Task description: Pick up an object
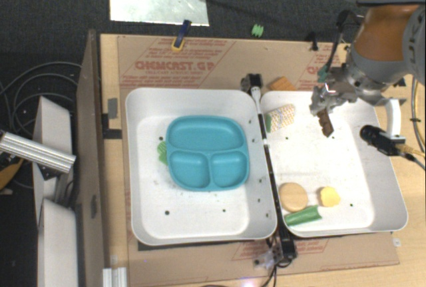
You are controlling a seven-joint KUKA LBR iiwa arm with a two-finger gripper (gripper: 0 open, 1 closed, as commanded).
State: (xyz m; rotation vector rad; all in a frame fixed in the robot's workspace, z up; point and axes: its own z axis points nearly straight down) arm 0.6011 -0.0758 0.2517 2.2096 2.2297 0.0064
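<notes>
**Arm hanging over the right bin**

The gripper (325,120) sits above the back of the right bin (359,166), and honestly I can't tell what state it's in from this angle. Candidates to grab: corn (281,117) at the bin's back left, then a cookie (293,196), a yellow piece (328,196) and a green piece (303,215) bunched near the front. Left bin (143,166) has a blue tray (206,152) in it.
</notes>
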